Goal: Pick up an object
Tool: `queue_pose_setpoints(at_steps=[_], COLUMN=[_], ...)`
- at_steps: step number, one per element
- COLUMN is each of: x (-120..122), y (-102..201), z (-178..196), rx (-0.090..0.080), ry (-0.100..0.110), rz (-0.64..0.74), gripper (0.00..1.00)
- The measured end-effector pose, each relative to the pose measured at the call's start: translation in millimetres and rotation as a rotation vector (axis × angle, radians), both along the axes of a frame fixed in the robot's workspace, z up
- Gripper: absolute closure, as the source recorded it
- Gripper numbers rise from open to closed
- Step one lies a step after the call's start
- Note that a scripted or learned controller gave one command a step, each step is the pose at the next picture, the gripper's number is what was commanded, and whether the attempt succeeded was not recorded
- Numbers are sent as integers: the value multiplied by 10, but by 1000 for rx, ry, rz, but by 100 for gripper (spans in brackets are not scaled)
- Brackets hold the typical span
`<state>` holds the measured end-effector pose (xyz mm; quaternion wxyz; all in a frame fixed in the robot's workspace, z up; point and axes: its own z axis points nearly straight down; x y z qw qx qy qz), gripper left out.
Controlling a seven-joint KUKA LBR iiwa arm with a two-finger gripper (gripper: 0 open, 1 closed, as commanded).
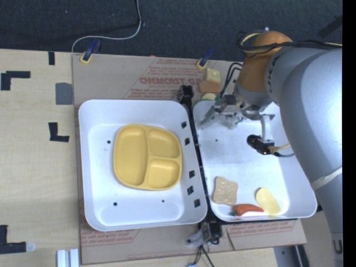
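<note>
**Two bins, arm over the far side of the right one**

Two shallow white bins sit side by side on the bench. The left bin [94, 166] carries a yellow plate [147, 156] with three compartments, lying flat near its middle. The right bin [295, 177] has three small things along its near edge: a tan cracker [225, 191] toward the near left corner, a red pepper [247, 209] just beside it against the rim, and a yellow lemon slice [268, 201] touching or almost touching the pepper's right end.

The grey arm [311, 110] reaches over the right bin, its orange band [258, 65] above the far rim. The gripper [222, 114] hangs low at the bin's far left corner, well apart from the three things. Whether it is spread or closed cannot be told; that part is a blur of metal. Nothing visibly sits in it.

A tan block [211, 81] lies beyond the far rim.
</note>
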<state>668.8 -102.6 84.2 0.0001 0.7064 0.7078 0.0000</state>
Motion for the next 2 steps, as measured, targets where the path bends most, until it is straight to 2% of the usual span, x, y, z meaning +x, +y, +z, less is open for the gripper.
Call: queue_pose_setpoints(at_steps=[1, 2], x=[-5, -674], y=[9, 518], z=[101, 1062], rx=[0, 3], ry=[1, -3], rz=[2, 3], gripper=[100, 100])
